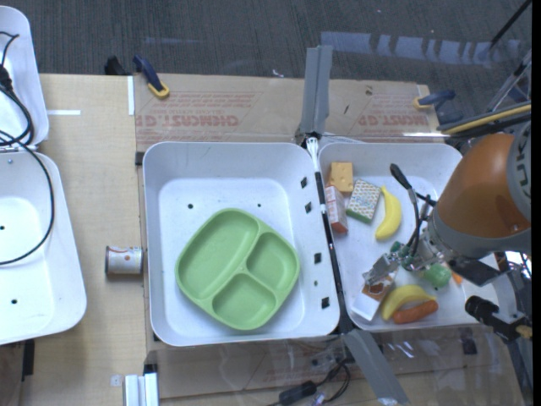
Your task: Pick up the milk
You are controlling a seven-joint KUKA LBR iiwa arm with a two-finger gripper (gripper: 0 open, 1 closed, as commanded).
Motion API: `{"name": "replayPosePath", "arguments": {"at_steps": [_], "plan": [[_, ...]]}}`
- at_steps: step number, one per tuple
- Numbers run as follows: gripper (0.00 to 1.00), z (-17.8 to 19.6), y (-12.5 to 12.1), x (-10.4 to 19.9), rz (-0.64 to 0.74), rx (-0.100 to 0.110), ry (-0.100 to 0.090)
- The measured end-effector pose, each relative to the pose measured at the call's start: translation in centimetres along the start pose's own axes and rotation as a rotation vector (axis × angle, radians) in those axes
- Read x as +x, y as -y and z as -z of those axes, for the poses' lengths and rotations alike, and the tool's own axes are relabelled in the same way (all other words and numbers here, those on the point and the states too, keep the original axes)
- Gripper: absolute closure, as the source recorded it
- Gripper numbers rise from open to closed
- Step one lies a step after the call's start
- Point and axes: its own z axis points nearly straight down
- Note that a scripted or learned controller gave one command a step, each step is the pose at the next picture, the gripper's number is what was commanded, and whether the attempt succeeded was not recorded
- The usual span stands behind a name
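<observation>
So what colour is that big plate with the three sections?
Light green. The divided plate shows clearly in the camera view, lying in the left white bin.

Right bin (pixel 359 150) crowded: bananas, cartons, arm (pixel 486 197) overhead. Left bin (pixel 221 154) open around green plate (pixel 238 268).

Matt green plastic plate (pixel 237 269), glossy white bins (pixel 161 227), wooden bench (pixel 93 117)

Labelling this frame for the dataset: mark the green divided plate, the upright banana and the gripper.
Green divided plate (pixel 237 268): camera view, ridge where its compartments meet, left bin.
Upright banana (pixel 390 213): camera view, middle of its curve, right bin.
Gripper (pixel 390 266): camera view, its tip above the right bin's items.
</observation>
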Motion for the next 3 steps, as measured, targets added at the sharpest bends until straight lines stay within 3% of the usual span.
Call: {"name": "replayPosePath", "arguments": {"at_steps": [1, 2, 3], "plan": [[0.0, 2.7, -3.3, -3.6, -0.088, 0.006, -0.001], [0.0, -1.6, -0.6, -0.4, -0.228, -0.023, 0.006], [1.0, -0.7, -0.5, -0.7, -0.234, -0.021, 0.011]]}}
